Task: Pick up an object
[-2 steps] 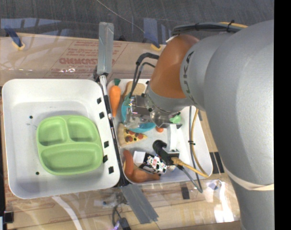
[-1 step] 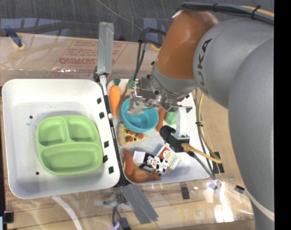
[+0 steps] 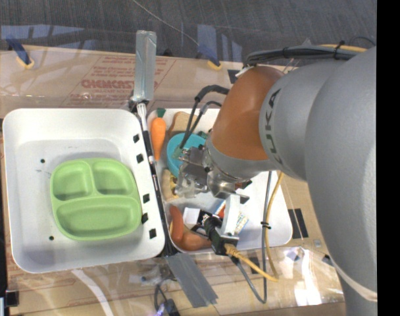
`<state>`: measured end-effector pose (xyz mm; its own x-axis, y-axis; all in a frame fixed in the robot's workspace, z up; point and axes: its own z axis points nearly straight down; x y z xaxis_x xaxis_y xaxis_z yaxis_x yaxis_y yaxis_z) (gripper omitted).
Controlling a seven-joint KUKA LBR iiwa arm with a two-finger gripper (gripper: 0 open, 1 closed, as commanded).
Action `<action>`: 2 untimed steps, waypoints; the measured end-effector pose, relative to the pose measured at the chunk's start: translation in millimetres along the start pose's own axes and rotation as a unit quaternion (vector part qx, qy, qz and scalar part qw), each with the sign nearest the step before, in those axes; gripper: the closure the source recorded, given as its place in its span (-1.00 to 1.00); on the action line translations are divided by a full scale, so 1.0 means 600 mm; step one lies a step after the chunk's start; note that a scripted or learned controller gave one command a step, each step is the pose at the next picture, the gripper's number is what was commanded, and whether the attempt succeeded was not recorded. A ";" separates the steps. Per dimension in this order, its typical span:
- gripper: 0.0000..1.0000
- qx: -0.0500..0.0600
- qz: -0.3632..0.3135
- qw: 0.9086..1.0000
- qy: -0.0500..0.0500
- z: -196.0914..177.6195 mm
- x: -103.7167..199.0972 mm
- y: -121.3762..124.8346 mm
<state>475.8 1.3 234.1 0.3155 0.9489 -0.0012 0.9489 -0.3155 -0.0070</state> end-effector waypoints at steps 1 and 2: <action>1.00 0.001 -0.003 1.000 0.000 -0.016 0.001 0.001; 1.00 0.003 -0.007 1.000 0.000 -0.032 0.002 0.001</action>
<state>477.0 2.3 253.1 0.3018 0.9534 -0.0017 0.9533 -0.3018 -0.0129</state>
